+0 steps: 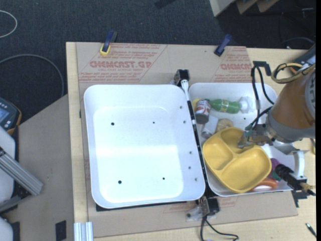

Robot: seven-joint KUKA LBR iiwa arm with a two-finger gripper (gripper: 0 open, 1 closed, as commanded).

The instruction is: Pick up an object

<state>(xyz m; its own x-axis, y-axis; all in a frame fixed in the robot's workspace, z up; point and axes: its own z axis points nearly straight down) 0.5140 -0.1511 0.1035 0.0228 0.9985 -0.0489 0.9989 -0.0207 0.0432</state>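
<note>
The gripper (249,138) sits at the yellow divided plate's (235,164) two o'clock rim, likely seeking an edge hold; I cannot tell its jaw state

A robotics lab: a cardboard-covered bench (150,59) on dark carpet (75,14) holds two white bins (100,97) clamped at twelve o'clock, loose cables (258,84) at three, aluminium framing (20,177) at eight.

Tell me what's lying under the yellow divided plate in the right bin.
An orange piece pokes out from under the yellow plate at its lower right edge, and a pale object sits at its top edge. The plate covers whatever else lies beneath it in the right bin.
</note>
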